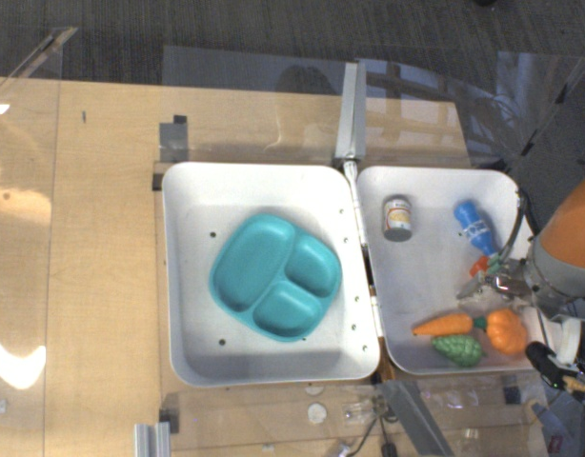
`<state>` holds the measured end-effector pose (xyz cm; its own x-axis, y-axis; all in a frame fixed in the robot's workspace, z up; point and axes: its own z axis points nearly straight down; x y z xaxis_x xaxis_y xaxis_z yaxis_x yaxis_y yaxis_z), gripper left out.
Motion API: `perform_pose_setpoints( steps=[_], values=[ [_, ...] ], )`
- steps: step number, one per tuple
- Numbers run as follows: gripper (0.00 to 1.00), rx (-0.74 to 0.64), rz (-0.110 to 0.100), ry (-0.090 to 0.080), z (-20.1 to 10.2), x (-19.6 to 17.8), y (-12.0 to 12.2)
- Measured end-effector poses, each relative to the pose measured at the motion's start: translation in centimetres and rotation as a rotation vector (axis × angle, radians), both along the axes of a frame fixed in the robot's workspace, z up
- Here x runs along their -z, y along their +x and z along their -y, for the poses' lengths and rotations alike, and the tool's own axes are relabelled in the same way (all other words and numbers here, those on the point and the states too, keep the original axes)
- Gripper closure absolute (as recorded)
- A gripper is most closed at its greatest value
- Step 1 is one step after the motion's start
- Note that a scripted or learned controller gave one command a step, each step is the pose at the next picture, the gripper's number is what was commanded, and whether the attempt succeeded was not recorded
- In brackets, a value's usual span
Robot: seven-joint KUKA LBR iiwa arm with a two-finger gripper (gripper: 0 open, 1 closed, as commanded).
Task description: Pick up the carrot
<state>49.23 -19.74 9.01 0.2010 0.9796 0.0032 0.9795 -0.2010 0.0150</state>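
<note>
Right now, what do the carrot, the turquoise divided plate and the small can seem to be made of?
The carrot looks like moulded plastic, a toy: even orange, smooth, slight sheen, with a green stem end. The turquoise divided plate seems to be plastic too: one uniform colour, softly rounded compartments, dull gloss. The small can appears metallic, with a grey shiny rim around a pale top; it is too small to be sure.

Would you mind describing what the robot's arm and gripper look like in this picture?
The arm enters at the right edge: a rounded orange band above a grey wrist section. Below it, the gripper is small, of silvery metal with dark parts and a touch of red near its tip. White and black fittings sit lower on the arm, toward the corner.
</note>
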Motion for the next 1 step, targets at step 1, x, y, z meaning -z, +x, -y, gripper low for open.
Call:
perform_pose_setpoints(
  steps=[1],
  values=[
    [0.00, -0.134, 0.004, -0.010, -0.84, -0.06, 0.08]
  ],
)
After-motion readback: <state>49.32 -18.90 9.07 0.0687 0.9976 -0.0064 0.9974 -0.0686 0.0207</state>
